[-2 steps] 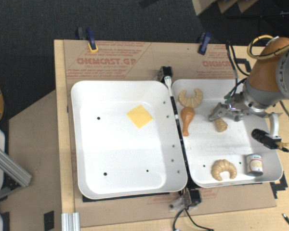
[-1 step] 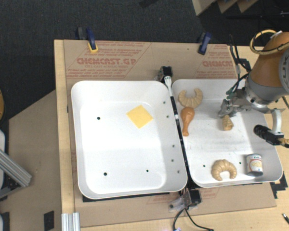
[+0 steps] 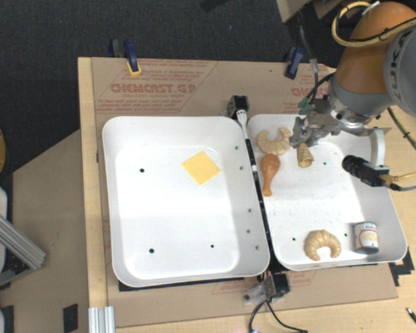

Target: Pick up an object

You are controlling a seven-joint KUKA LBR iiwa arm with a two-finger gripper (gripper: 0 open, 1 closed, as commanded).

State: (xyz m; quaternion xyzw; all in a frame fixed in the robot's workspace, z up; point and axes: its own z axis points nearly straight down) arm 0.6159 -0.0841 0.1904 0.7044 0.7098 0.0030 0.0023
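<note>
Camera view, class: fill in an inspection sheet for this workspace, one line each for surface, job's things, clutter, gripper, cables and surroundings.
Surface: brown board bearing a left bin and a right bin, side by side.
Job's things: yellow square in the left bin; drumstick, pale curled pastry, cork-like piece, croissant and small can in the right bin.
Clutter: nothing seen.
Gripper: gripper low over the right bin's far end, near the pale curled pastry; nothing visibly held.
Cables: black cable at the near edge; wires at the wrist.
Surroundings: dark carpet; blue clamps on the board's far edge.
</note>
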